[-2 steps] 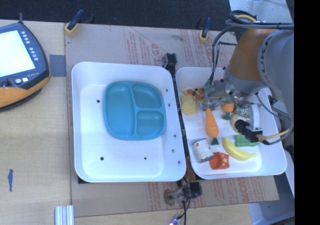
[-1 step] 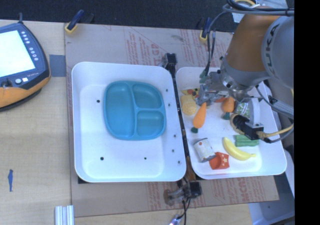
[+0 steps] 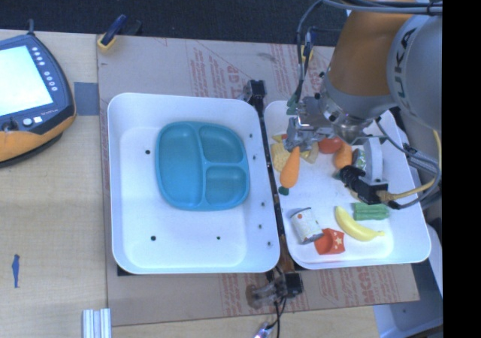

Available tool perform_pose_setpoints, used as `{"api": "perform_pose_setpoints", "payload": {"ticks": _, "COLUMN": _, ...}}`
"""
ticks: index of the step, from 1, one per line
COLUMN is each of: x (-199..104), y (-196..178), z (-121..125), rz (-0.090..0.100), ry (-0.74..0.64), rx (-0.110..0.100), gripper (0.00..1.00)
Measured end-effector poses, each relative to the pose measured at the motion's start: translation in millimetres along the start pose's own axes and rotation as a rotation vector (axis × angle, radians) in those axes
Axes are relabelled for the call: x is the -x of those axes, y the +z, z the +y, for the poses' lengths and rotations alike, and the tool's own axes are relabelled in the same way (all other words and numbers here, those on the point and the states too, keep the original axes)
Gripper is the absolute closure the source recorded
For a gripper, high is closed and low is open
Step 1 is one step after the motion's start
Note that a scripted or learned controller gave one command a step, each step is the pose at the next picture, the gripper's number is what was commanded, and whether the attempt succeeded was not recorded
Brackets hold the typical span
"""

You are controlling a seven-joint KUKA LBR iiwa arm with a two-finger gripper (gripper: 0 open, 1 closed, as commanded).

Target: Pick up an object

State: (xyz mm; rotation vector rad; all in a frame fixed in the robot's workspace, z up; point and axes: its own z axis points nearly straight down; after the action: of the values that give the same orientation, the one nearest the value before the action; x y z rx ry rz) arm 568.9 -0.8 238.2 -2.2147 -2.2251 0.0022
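My gripper (image 3: 298, 139) hangs over the upper left part of the right bin (image 3: 406, 250). Directly beneath it lies an orange toy carrot (image 3: 290, 168), its green tip pointing down-left near the bin's left wall; the carrot's upper end meets the gripper. A yellow piece (image 3: 278, 156) lies just left of the carrot. The gripper body hides how the carrot's top sits against it.
The right bin also holds a red tomato (image 3: 329, 146), an orange piece (image 3: 343, 156), a green piece (image 3: 370, 212), a banana (image 3: 356, 225), a small can (image 3: 304, 224) and a red box (image 3: 330, 242). A blue divided plate (image 3: 201, 165) lies in the left bin (image 3: 131, 239). A tablet (image 3: 26, 92) sits far left.
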Motion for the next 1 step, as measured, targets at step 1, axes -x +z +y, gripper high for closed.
{"api": "perform_pose_setpoints", "payload": {"ticks": 1, "x": -24.9, "y": -24.5, "z": -62.1, "rz": 0.001, "ry": 0.0, "rx": -0.002, "gripper": 1.0}}
